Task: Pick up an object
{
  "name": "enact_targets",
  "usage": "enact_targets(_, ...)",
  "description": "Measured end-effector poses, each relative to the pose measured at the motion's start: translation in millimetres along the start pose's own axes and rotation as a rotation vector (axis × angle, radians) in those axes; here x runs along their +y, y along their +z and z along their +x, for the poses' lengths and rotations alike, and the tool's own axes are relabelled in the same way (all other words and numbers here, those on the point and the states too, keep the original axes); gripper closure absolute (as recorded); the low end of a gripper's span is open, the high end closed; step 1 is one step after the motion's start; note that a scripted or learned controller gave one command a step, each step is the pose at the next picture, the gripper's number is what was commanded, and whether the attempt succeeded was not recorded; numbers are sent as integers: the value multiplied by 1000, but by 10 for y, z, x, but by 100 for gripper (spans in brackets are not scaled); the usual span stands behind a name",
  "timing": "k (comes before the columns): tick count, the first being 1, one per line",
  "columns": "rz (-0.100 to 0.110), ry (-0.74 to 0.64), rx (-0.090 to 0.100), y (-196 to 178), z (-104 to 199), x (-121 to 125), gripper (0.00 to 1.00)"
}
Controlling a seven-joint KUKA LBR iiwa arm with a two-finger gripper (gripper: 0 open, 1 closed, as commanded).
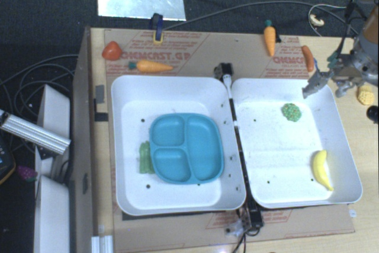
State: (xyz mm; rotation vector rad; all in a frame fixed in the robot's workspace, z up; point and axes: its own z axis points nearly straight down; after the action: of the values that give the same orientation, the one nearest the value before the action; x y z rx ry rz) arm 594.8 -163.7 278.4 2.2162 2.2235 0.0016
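In the right bin (278,186) lie a green broccoli floret (291,111) near the back and a yellow banana (321,169) by the right wall. My gripper (327,89) hangs over that bin's back right corner, up and to the right of the broccoli. It is open, with nothing between its fingers (312,86). The left bin (127,127) holds a blue divided plate (186,148) with a green piece (145,158) along its left edge.
On the cardboard behind the bins lie a red tomato (111,51), a carrot (151,66), a second carrot (270,39) and an orange sausage-like toy (308,58). A yellow item (366,93) sits right of the gripper. A blue clamp (157,26) stands at the back edge.
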Motion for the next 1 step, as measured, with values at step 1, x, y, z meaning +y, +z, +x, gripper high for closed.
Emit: enact_targets(1,5,1,2,1157,-253,442,0)
